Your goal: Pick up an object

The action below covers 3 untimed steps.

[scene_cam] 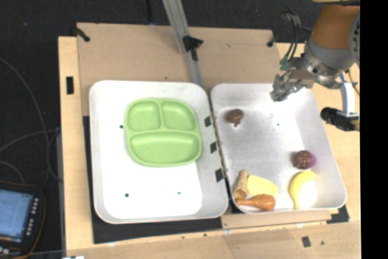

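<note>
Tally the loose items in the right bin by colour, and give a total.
Brown: 1, the brown piece
Dark red: 1, the dark red ball
Yellow: 2, the yellow wedge and the yellow fruit
Orange: 1, the orange piece
Tan: 1, the tan stick
Total: 6

Right bin's (267, 148) middle lies bare; toys crowd its near edge (273, 191).

A divided plate (163, 132) lies in the left bin (109, 191); the right bin (273, 124) holds what may be food pieces (257, 191) along its near edge.
</note>
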Available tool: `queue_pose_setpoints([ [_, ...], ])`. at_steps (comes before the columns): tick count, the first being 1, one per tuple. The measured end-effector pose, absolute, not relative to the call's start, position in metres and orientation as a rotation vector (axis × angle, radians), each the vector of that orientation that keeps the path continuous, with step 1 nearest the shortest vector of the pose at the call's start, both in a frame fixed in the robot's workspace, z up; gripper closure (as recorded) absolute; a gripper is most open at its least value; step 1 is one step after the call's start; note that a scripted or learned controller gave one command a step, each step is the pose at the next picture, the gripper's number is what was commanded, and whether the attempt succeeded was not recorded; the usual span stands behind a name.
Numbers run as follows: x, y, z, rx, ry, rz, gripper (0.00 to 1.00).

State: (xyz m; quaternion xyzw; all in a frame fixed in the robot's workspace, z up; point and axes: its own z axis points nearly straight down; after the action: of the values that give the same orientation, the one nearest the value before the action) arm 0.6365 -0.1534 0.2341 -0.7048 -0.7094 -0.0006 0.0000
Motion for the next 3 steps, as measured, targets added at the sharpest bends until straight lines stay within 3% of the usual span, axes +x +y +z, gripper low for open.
queue_pose_setpoints([
  [2,0.665,-0.043,0.236,-2.214,-2.23,-0.003,1.0],
  [3,0.664,0.006,0.245,-2.214,-2.23,-0.004,1.0],
])
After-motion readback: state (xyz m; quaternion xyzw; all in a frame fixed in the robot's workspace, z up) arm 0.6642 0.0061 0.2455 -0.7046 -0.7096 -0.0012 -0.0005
